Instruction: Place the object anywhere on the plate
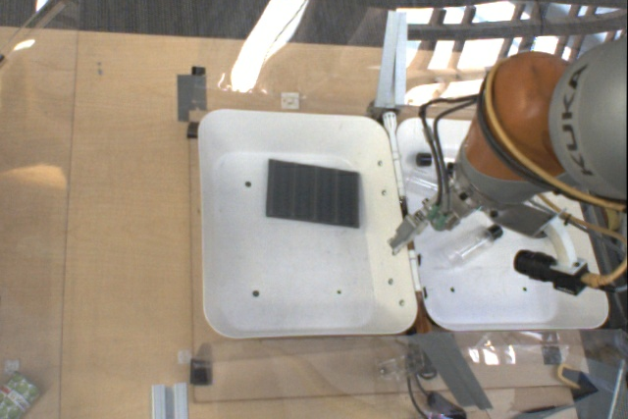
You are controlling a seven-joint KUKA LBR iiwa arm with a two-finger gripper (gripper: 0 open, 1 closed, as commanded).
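Over the seam between the two bins, the pincer (414,229) sits low at the right rim of the left bin (294,309). It points down and to the left. How wide it stands cannot be told from this angle, and nothing is seen held in it.

Arm (579,128): enters from the right and covers most of the upper part of the right bin (510,309). The orange band (515,103) sits above the wrist. Cables loop round the wrist housing.

Left bin: holds a dark ribbed plate (313,192), rectangular and lying flat in the upper middle of the bin floor. Its long side runs left to right with a slight tilt. Nothing rests on it. The plate is well apart from the pincer, to its left.

Right bin: a clear slender object (470,247) lies flat on the bin floor. It is just to the right of the pincer and below the wrist, angled up to the right. It appears apart from the pincer, though the gap is small. It is in the other bin from the plate. A small black item (423,157) lies near the right bin's upper left corner, too small to identify.

Surface (98,211): light wood, with both bins set side by side on it.
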